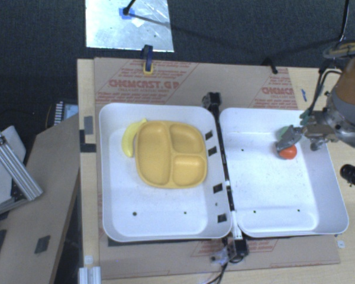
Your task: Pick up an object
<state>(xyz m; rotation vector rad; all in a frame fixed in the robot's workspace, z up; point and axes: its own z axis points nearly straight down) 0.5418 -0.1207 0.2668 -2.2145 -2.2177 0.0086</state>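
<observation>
- Camera view: a small round orange-red ball [288,152] lies in the right-hand shallow white bin [266,212], toward its far right corner.
- The grey claw [289,138] sits just above the ball, touching or nearly so; whether its grip is wide or closed cannot be told.
- Left of the ball, the other white bin [124,218] holds a yellow three-compartment plastic tray [168,154] with a yellow banana [129,138] at its left edge.

You are looking at a grey arm [349,108] with a rounded, dull metal wrist housing and an orange band [350,81] above it. Thin dark cables run down beside it to the small grey hand [288,139], its surface matte.
</observation>
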